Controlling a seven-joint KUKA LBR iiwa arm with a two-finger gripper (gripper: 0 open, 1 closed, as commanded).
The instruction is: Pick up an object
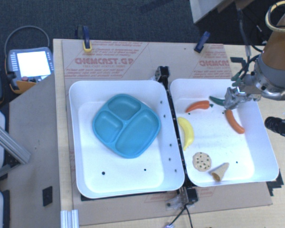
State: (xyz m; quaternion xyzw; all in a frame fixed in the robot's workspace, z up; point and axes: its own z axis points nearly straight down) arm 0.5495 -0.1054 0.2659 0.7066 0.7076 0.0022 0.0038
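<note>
Gripper (233, 98) hovers low over the right bin (256, 175), just above a hot dog (234, 121); its opening cannot be told. Nearby lie a carrot (198, 106) and banana (186, 132).

Blue divided plate (127, 131) lies in the left bin (80, 170); teach pendant (32, 64) (screen lit) sits off the bench

Bright, even overhead light washes both white bins (80, 141), nearly bleaching their floors. Shadows are soft and short. The pendant screen (34, 63) at nine o'clock glares white. Focus is moderately sharp; corners darken slightly.
</note>
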